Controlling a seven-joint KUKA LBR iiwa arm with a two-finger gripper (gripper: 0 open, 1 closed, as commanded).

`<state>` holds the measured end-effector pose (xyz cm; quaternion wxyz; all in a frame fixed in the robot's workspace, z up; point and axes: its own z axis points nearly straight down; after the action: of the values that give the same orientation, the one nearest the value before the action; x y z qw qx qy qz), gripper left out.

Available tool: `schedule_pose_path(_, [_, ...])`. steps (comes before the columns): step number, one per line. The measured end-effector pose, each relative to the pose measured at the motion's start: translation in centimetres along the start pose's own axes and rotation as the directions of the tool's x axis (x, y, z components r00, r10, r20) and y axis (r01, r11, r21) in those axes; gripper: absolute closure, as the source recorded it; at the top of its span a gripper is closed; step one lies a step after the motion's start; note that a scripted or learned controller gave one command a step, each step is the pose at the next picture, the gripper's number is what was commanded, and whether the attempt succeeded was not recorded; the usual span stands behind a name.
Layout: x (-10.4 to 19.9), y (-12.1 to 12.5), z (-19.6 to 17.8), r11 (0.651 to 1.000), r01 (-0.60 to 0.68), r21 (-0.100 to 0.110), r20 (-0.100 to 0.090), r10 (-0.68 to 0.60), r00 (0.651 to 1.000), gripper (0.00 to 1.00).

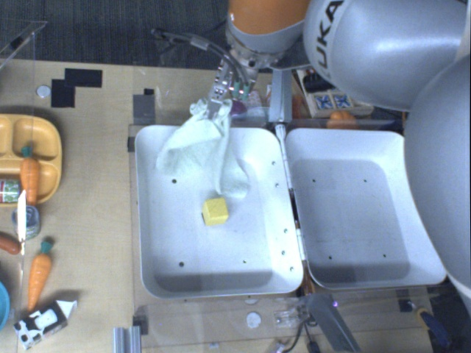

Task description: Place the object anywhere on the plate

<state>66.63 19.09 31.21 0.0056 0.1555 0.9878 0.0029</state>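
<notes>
My gripper (218, 106) hangs over the back edge of the left bin (158, 271), shut on the top of a white cloth (197, 147). The cloth is pulled up into a bunch at the fingers. It drapes down and forward, and its lower end rests on the bin floor. A small yellow block (215, 211) lies on the bin floor just in front of the cloth's lower tip. A yellow divided plate (40, 134) sits on the bench at the far left, well away from the gripper, with a toy carrot (29, 178) lying in it.
The right bin (353, 197) lies beside the left one, under the arm's large grey links (397, 43). Left of the bins lie another carrot (38, 272), a toy cow (40, 322), a small can (9, 190) and a knife (21, 219). Black blocks (73, 84) sit at the back left.
</notes>
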Motion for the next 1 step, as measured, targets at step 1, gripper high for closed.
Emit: schedule_pose_path(1, [1.95,4.07,-0.69,0.980,0.199,-0.001,0.000,-0.199,0.980,1.00])
